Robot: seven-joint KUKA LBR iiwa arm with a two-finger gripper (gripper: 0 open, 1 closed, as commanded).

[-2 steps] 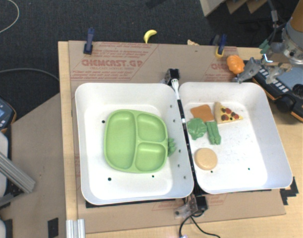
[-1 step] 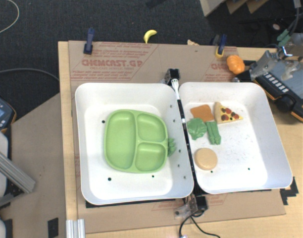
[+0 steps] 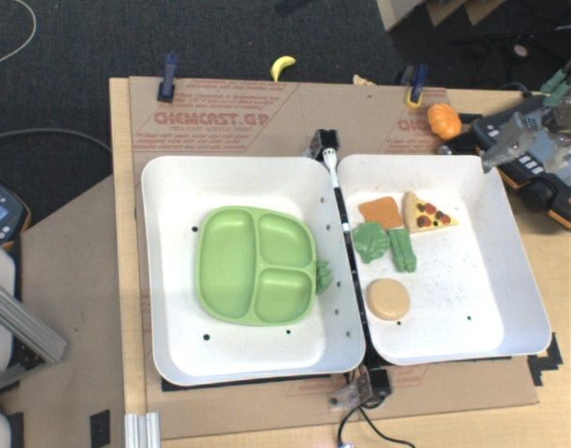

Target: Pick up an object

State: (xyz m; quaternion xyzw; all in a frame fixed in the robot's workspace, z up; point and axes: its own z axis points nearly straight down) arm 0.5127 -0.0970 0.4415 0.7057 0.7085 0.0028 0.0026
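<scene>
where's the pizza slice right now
The pizza slice lies in the right bin, near its back left, just right of the orange piece and above the green pieces.

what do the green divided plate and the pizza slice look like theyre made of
The green divided plate looks like moulded plastic: one even colour, smooth rounded compartment ridges, a soft semi-matte sheen. The pizza slice seems a toy, probably plastic or rubber, with flat painted-looking toppings; too small to tell which.

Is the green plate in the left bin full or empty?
Empty: the green plate in the left bin shows three bare compartments.
</scene>
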